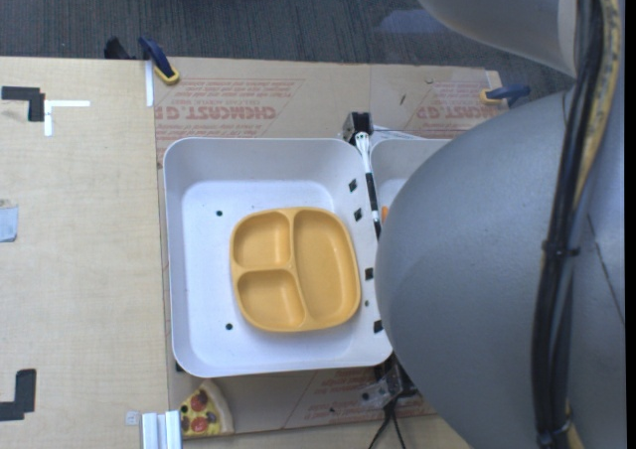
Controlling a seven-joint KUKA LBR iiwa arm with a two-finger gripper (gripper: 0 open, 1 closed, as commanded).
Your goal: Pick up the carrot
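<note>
The grey arm point(497, 268) bulks over the right bin point(407, 161) and hides nearly all of it. At the arm's left edge, inside that bin, a small orange sliver point(385, 209) peeks out; it may be the carrot, but too little shows to be sure. The left bin point(189, 238) holds a yellow three-compartment plate point(295, 269) with nothing in its sections.
Both bins rest on brown cardboard point(258, 104) on a wooden bench point(70, 238). Blue clamps point(159, 60) sit at the cardboard's top corners. A toy pizza slice point(202, 413) lies below the left bin's front edge. A black cable point(571, 169) runs down the arm.
</note>
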